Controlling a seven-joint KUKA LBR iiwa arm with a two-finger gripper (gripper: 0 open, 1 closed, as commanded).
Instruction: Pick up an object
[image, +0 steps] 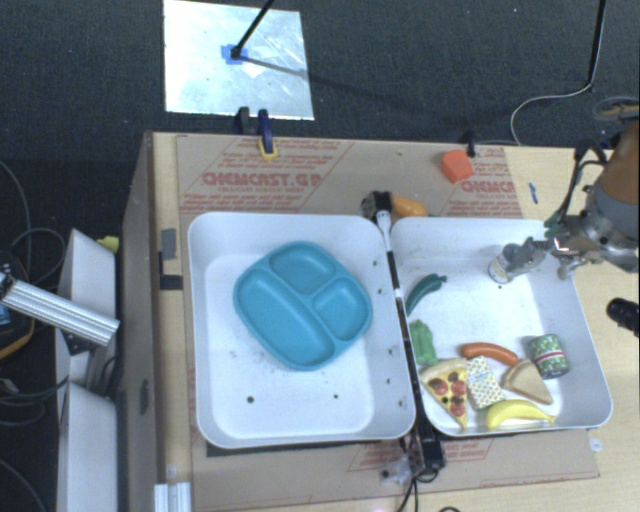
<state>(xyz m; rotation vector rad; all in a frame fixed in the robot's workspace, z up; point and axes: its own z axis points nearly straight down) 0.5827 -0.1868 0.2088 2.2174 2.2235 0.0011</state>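
My gripper (503, 266) hangs over the upper right part of the right bin (580, 330), reaching in from the right. Nothing shows in its hold. Toy foods lie in this bin below and left of it. A green pepper (425, 290) is nearest, to the gripper's lower left. Further down lie a green vegetable (424, 344), a red sausage (489, 352), a pizza slice (447, 386), a checked cracker (482, 384), a bread wedge (527, 381), a banana (517, 412) and a small green can (548, 354).
A blue divided plate (300, 305) lies in the left bin (225, 400). An orange toy (409, 208) rests at the far end of the ridge between the bins. An orange block (456, 166) sits on the bench behind the right bin.
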